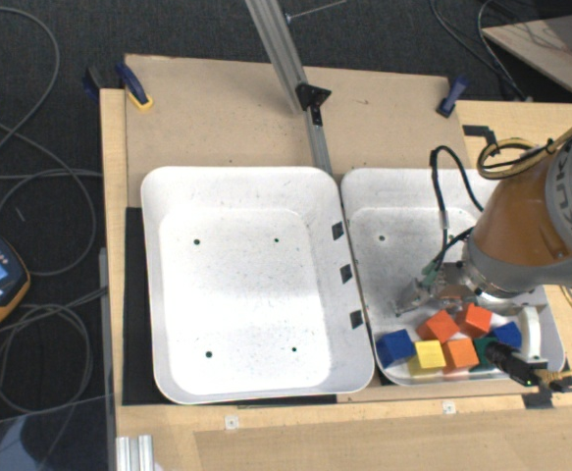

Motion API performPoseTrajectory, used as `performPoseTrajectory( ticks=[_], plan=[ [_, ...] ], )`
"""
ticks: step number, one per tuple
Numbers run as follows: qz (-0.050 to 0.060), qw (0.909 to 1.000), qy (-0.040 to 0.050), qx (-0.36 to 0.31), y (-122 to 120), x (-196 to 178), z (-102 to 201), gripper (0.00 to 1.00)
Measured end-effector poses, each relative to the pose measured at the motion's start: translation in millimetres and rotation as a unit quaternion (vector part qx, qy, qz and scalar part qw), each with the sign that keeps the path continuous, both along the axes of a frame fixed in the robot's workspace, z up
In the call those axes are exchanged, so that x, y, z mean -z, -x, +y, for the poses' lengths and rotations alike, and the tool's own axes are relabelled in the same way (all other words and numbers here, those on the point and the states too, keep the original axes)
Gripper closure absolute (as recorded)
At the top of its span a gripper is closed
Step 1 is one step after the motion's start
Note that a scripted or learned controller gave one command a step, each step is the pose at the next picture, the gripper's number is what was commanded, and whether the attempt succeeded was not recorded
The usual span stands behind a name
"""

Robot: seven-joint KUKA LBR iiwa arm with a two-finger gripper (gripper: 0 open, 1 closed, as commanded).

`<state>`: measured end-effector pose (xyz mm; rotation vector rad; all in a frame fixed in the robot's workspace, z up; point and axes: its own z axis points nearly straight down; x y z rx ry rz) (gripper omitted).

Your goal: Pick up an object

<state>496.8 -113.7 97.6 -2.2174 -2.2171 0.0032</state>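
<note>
- Your gripper (425,294) hangs low in the right bin (389,214), its fingers hard to make out; whether they are spread or pinched, you cannot tell.
- Just near and right of it lies your cluster of blocks: an orange block (442,325) closest to the fingertips, a red-orange block (478,317) to its right.
- Along the bin's near wall sit a blue block (394,346), a yellow block (430,356) and another orange block (461,353).
- The left bin (236,283) lies beside it.
</note>
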Motion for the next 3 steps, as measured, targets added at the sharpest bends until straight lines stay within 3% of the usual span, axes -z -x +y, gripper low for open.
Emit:
performPoseTrajectory(
  ticks=[1, 2, 3],
  plan=[
    [-0.003, 1.0, 0.0005, 0.0, -2, -12, 0, 1.0],
    [-0.006, 1.0, 0.0016, -0.001, 0, -70, 10, 1.0],
    [-0.007, 1.0, 0.0023, -0.001, 1, -126, 0, 1.0]
  ],
)
